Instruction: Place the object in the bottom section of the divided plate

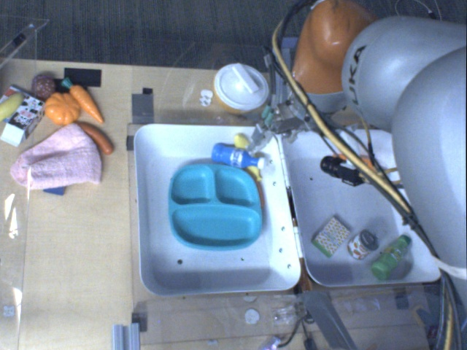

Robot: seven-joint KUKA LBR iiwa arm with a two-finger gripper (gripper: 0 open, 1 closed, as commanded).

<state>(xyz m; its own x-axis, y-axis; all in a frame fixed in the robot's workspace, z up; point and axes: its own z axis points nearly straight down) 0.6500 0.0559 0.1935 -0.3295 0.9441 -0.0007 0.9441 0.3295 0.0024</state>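
Inside left bin (149, 217): one divided plate (216, 205), one blue bottle (235, 156).

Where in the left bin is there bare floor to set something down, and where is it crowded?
Bare floor in the left bin runs left of the blue divided plate and below it toward the near wall. The far right corner is crowded: a blue bottle and the hand sit there.

Two bins sit side by side on the bench (73, 268). The left bin (157, 268) holds the divided plate (215, 206) at its centre, with a bottle (233, 155) lying just behind the plate near the far right corner. The right bin (328, 272) holds a sponge (332, 235), a small jar (361, 244) and a second bottle (390, 257) in a row along its near side. A cloth (58, 160) and toy vegetables (73, 106) lie on the bench left of the bins.
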